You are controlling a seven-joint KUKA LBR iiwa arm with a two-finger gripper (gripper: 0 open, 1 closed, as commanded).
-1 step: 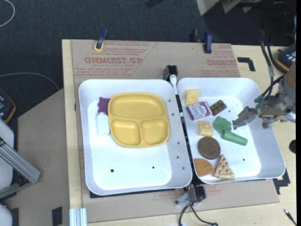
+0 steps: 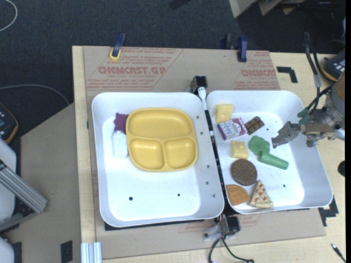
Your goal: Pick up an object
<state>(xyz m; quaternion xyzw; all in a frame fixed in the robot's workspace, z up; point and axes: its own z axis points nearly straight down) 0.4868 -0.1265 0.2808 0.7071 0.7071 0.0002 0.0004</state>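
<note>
step: approach, nothing lifted yet | gripper [image 2: 281, 136]: over right bin [image 2: 312, 185], fingers look slightly parted and hold nothing | nearest object: green toy [image 2: 264, 151], just left of and below the fingertips, on the bin floor | next: shift left, descend, straddle green toy, then clamp
</note>
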